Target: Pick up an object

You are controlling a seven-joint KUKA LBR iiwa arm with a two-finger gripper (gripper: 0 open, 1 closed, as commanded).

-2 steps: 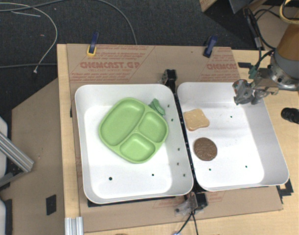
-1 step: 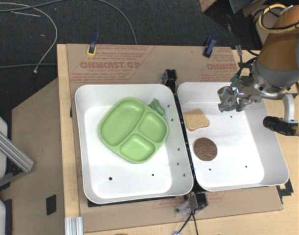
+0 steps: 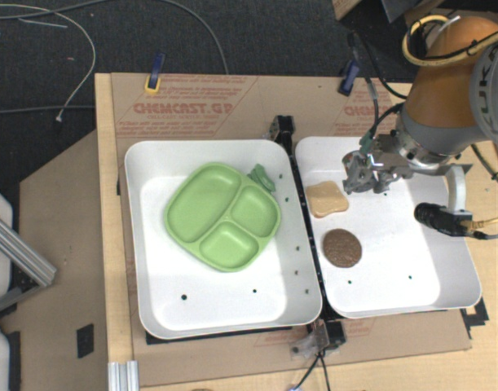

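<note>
A: Start at the near edge. What sits closest to us?

B: The front rims of the two white bins, side by side on the brown board. In the right bin (image 3: 444,283), nearest the front, lies a round dark brown disc (image 3: 342,248), flat on the floor close to the wall shared with the other bin.

A: And just behind it?

B: A tan, bread-like piece (image 3: 325,199), a little further back, near the same wall. It is close to the disc but apart from it.

A: The left bin?

B: The left bin (image 3: 151,292) holds a green divided plate (image 3: 222,216) with three compartments, lying flat near the middle. A small dark green object (image 3: 262,178) touches the plate's far right edge (I cannot make out what it is).

A: Where is the gripper?

B: The gripper (image 3: 365,174) hangs over the far part of the right bin, just right of the tan piece and behind the disc. Nothing shows between its fingers, and whether the jaws are apart or together I cannot tell.

A: Further back?

B: The arm's orange band (image 3: 448,63) rises at upper right. Two blue clamps (image 3: 156,72) grip the board's far edge.
</note>
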